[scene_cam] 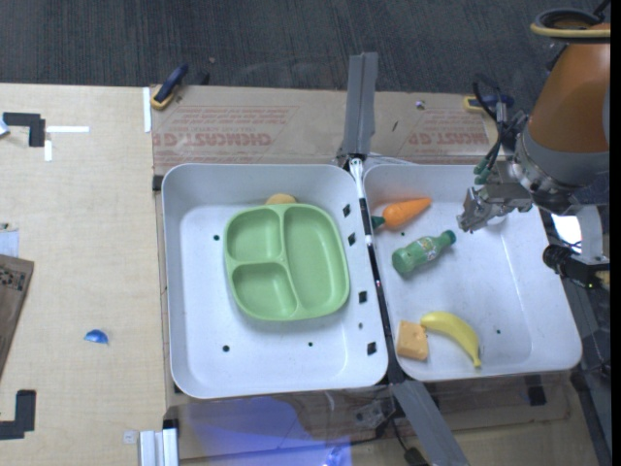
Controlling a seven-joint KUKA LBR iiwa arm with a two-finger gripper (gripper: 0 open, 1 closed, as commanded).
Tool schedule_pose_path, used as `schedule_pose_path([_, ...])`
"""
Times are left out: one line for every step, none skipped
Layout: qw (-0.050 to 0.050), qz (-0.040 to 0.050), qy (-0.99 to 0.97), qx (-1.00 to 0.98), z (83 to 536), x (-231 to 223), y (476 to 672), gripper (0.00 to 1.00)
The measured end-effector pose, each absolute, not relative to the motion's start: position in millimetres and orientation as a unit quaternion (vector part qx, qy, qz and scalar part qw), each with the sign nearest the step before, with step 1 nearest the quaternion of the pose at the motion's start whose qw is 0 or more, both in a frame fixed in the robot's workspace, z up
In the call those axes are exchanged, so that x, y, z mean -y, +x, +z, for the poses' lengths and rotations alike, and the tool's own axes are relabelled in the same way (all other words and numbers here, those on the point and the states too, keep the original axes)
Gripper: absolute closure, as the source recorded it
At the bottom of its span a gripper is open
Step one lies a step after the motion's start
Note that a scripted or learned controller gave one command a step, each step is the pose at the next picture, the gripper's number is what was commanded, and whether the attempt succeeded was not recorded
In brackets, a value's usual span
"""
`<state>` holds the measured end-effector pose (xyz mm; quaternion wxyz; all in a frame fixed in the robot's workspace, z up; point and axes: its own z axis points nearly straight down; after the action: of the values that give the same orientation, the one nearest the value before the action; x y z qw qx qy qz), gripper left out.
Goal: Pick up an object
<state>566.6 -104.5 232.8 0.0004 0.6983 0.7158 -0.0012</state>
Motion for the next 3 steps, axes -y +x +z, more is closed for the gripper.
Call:
schedule_pose_path([-0.001,-0.0019,0.794,-0.608,206,47,602.7,1.0])
schedule_pose_path([0.0,-0.002,0.794,-0.608,206,47,602.7,0.0])
schedule_pose_path([-0.001,-0.0017,0.731,-0.682,191,72,593.5,0.0])
